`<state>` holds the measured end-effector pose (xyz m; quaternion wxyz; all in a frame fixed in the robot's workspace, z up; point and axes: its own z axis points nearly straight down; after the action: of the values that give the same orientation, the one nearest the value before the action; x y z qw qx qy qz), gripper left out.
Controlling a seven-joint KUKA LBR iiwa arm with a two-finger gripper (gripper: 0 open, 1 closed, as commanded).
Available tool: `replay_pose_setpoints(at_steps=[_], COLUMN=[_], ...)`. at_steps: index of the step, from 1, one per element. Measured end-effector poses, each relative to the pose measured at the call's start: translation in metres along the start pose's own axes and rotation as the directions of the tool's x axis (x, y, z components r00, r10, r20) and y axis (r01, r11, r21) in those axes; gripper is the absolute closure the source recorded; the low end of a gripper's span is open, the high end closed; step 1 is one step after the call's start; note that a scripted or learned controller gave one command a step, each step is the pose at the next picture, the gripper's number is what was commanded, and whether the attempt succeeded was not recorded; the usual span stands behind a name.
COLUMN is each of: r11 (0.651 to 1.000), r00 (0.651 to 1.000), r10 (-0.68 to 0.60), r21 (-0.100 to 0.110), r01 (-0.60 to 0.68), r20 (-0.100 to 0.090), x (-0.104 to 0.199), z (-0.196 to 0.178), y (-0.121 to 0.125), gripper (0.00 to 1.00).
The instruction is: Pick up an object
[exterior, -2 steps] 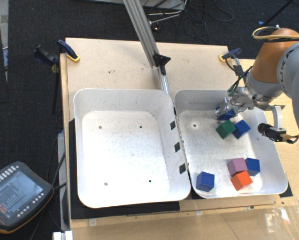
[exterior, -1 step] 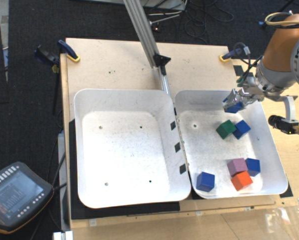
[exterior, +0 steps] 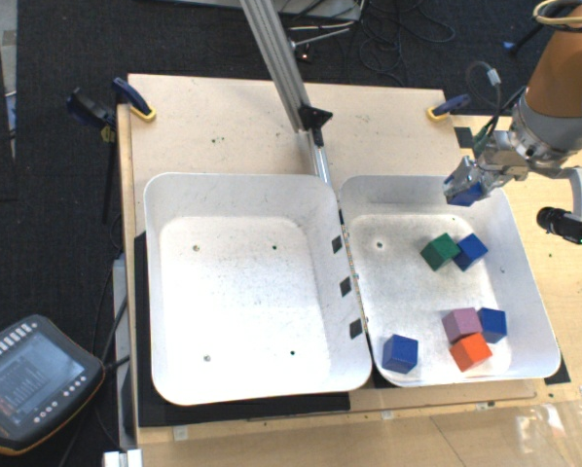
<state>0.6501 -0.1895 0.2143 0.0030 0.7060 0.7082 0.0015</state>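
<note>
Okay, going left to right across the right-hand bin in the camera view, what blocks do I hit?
Lone blue block → green block → purple block → the blue block beside it. The orange block and the blue block touching the green one overlap others sideways, so I leave them out.

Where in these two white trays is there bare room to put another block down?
The left bin has bare floor from wall to wall. In the right bin, the middle is free between the green block and the lone blue block. The near right corner is crowded around the orange block.
</note>
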Motion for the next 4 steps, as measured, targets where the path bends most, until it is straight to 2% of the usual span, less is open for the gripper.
replay_pose_setpoints(at_steps=[1,2,3,4], r11=[1.0,1.0,1.0,1.0], r00=[1.0,1.0,1.0,1.0], r10=[0.0,-0.004,-0.005,-0.006], r21=[0.003,0.008,0.007,0.006], r01=[0.0,0.004,0.005,0.006], r20=[-0.001,-0.004,-0.004,-0.005], x=[0.0,0.051,0.109,0.169], z=[-0.021,-0.011,-0.014,-0.024], y=[0.001,-0.005,-0.017,-0.017], gripper=[1.0,1.0,1.0,1.0])
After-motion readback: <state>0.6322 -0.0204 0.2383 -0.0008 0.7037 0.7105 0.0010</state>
